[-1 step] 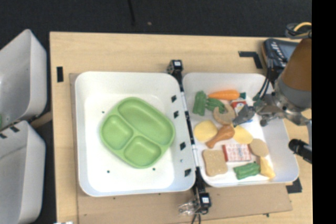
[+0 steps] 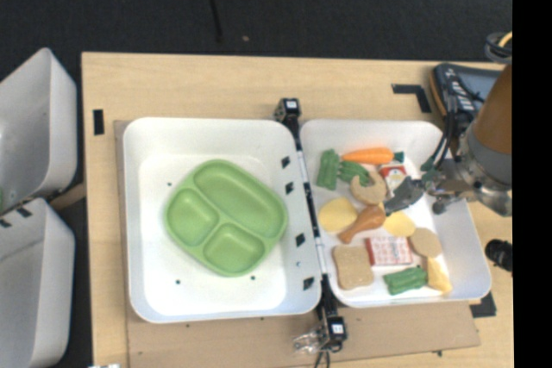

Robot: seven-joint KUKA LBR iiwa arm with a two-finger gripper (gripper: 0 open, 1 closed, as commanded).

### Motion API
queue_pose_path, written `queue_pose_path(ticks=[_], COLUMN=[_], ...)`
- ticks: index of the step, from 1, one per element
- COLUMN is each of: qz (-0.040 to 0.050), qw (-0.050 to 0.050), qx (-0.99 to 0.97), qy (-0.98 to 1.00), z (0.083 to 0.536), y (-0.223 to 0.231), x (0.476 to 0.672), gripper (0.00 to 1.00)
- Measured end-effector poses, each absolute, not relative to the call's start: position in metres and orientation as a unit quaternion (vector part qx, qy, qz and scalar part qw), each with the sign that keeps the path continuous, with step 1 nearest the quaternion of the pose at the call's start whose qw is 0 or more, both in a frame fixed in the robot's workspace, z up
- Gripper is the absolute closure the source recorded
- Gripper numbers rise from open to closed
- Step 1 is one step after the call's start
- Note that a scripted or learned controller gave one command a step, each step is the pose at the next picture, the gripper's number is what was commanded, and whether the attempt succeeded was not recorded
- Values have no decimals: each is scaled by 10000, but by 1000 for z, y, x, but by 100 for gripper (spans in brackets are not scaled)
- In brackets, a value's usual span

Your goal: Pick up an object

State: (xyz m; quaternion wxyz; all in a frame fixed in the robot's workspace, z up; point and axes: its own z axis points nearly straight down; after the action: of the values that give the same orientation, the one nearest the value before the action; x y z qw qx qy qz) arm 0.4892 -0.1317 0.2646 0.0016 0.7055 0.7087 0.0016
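Note:
The right bin (image 2: pixel 448 142) holds several toy foods. Among them are an orange carrot (image 2: pixel 366 156), a green vegetable (image 2: pixel 329 169), a round beige cookie (image 2: pixel 369 190), a yellow disc (image 2: pixel 337 212), a brown drumstick (image 2: pixel 362 222), a yellow lemon piece (image 2: pixel 399 225), a bread slice (image 2: pixel 353 266), a red and white packet (image 2: pixel 390 251) and a green pickle (image 2: pixel 405 279). My gripper (image 2: pixel 402 200) reaches in from the right and hangs low over the middle of this bin. It is just right of the cookie and above the drumstick's thick end and the lemon piece. Nothing is visibly lifted.
A green divided plate (image 2: pixel 226 217) lies in the left bin (image 2: pixel 138 271). A tan piece (image 2: pixel 425 242) and a yellow wedge (image 2: pixel 439 275) sit near the right bin's front right corner. The arm's body (image 2: pixel 487 155) covers that bin's right rim. White containers (image 2: pixel 30 134) stand left of the bench.

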Motion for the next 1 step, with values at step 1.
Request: queue_pose_path(ticks=[1], qz=[-30], qw=[-41], qx=[7074], qy=[7068], z=[128], y=[-133], x=[488], gripper=[0])
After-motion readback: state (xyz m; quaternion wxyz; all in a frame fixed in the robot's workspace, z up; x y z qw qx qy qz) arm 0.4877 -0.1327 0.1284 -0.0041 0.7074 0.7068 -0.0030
